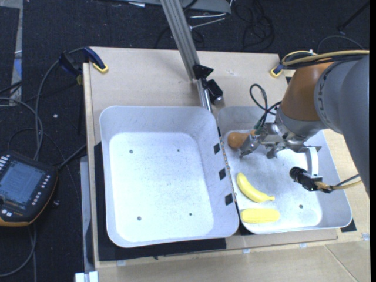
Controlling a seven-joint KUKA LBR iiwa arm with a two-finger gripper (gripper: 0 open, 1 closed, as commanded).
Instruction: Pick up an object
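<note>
Two white bins sit side by side; the right bin [329, 213] holds three objects. A banana [254, 190] and a yellow block [260, 215] lie near its front left corner, touching or nearly so. A brown rounded object [237, 140] lies at the far left, just beside the gripper [254, 147]. Whether the jaws are wide or narrow cannot be told from this slant. Risk: the brown object, being round and close to the bin wall, may roll or be nudged aside on closing.

Matt white plastic bins [158, 228], speckled; bench [147, 81] of pale smooth wood; bananas [254, 190] glossy yellow.
</note>
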